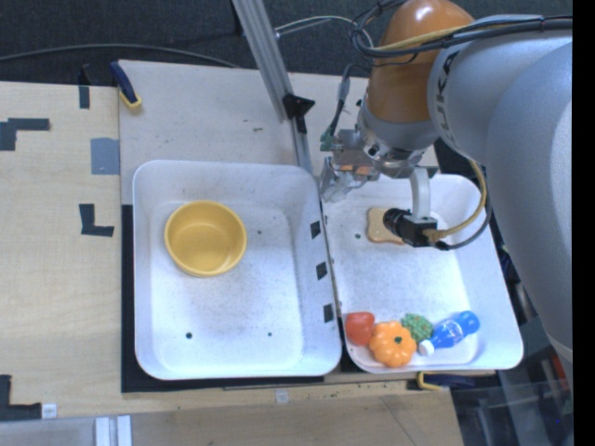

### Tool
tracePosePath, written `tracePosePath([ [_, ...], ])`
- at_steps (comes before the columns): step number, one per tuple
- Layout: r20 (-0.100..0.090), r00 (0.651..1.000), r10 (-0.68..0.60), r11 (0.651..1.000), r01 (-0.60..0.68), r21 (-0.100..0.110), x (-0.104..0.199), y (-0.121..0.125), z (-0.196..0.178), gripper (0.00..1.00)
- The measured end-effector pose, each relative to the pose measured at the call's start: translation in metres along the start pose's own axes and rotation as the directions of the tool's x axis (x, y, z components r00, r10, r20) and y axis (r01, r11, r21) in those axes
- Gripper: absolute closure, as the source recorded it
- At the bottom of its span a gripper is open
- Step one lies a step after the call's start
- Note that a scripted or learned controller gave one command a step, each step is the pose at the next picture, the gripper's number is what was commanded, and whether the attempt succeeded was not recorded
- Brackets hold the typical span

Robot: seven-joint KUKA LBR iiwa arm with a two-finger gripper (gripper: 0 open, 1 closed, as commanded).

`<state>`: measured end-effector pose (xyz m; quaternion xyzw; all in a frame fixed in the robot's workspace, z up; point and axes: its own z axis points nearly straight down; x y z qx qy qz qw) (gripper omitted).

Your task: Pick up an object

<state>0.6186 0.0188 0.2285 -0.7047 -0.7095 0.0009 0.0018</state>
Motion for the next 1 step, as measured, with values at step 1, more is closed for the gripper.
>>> tracePosePath([
  [1, 0.0, 1.0, 0.0, 1.0, 0.0, -0.003, 0.0498, 0.0041, -0.0083, 1.0],
])
